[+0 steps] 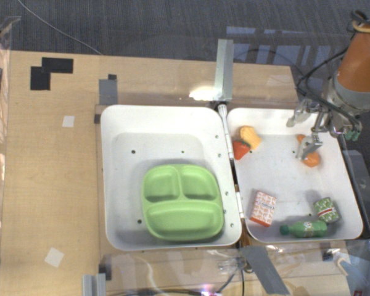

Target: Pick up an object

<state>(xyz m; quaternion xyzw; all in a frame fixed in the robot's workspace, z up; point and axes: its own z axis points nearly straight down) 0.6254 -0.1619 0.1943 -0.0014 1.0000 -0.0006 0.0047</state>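
Two shallow white bins (172, 119) sit side by side on the desk. In the right one, a small round orange fruit-like object (311, 159) lies near the far right corner, directly under the hand (313, 142). Whether it grips anything, I cannot tell. To grasp well, it should straddle the ball centrally before closing; its smooth, rounded skin may roll.
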